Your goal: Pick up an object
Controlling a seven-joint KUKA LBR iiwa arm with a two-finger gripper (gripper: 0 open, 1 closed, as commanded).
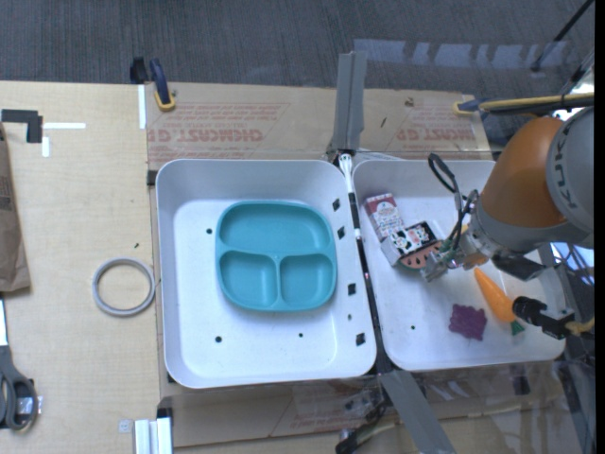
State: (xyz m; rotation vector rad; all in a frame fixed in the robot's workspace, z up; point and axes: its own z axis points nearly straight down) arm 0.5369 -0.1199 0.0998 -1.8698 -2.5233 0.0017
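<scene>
Wooden bench under two white bins, lower part of frame first. Purple lump [467, 321] and orange carrot [492, 293] lie low in right bin [416, 343]. Gripper [437, 265] sits centre-right, grasp state impossible to tell. Small printed packs [413, 239] lie touching its tip on left, red-and-white carton [383, 215] just beyond, long axis running up-left. Further left, teal divided plate [277, 255] in left bin [184, 282].

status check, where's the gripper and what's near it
Gripper low in right bin, at the small carton. Carrot and purple piece lie close by.
</scene>
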